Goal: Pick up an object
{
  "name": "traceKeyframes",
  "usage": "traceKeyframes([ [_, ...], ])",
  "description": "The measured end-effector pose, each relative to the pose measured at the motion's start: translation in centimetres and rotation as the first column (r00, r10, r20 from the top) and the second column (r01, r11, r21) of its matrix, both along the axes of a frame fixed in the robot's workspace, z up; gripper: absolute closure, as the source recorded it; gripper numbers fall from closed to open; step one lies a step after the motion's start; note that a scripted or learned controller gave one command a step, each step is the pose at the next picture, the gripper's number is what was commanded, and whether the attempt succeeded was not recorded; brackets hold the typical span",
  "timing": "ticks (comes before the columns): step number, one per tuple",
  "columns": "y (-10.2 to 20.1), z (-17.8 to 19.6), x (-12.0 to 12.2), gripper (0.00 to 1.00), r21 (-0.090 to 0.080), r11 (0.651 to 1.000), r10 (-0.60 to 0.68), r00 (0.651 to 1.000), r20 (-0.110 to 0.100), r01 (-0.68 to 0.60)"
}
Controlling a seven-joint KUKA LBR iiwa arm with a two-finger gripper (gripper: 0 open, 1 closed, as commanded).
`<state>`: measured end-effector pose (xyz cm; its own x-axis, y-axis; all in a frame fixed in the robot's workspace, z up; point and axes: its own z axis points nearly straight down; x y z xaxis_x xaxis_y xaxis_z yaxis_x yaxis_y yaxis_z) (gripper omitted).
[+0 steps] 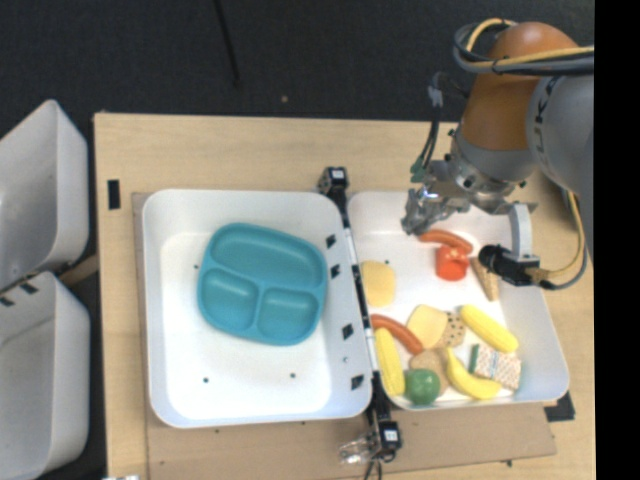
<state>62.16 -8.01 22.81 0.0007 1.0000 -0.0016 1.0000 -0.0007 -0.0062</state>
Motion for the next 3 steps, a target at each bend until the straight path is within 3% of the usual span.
traceKeyframes([
  [1, 0.71, 1.89, 0.78, 1.00, 0.002, 1.000, 0.005, 1.000, 0.004, -0.005],
  [3, 0.45, 1.90, 0.36, 1.00, 0.001, 1.000, 0.003, 1.000, 0.003, -0.003],
])
